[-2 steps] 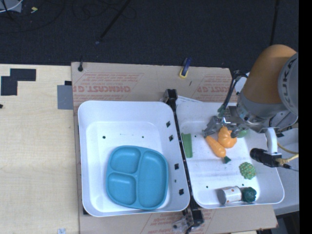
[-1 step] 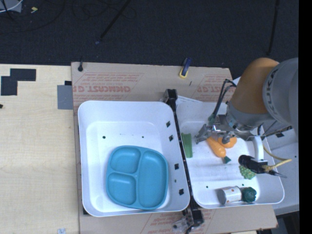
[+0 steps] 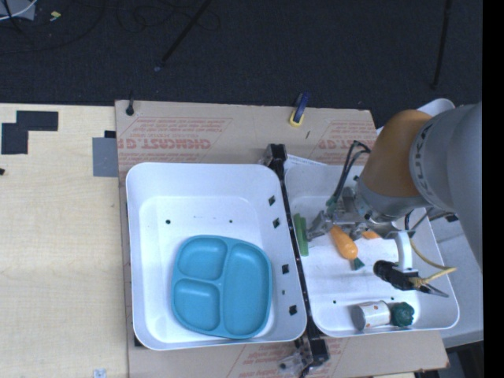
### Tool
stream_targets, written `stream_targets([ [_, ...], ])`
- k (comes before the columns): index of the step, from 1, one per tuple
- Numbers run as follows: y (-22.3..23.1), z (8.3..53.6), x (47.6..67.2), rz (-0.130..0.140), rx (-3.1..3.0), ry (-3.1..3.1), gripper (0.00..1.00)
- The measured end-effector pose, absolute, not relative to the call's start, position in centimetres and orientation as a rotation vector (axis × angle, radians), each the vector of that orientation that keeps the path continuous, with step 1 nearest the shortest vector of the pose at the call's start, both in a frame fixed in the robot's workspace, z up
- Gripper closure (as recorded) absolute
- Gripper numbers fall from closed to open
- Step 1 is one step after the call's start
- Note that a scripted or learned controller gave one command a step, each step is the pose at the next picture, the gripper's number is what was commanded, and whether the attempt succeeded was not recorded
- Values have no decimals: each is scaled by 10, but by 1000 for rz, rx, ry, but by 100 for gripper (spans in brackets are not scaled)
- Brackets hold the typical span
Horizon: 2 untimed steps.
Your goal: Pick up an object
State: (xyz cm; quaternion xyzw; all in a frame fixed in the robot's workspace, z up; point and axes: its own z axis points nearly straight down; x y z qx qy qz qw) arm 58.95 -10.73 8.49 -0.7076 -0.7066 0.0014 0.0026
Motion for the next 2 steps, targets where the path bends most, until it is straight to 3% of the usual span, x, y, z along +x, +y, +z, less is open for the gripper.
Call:
stream_targets([
  [1, -109, 97, 590, 3, -2225, -2211, 100],
  [2, -105, 156, 584, -3, -2226, -2219, 100],
])
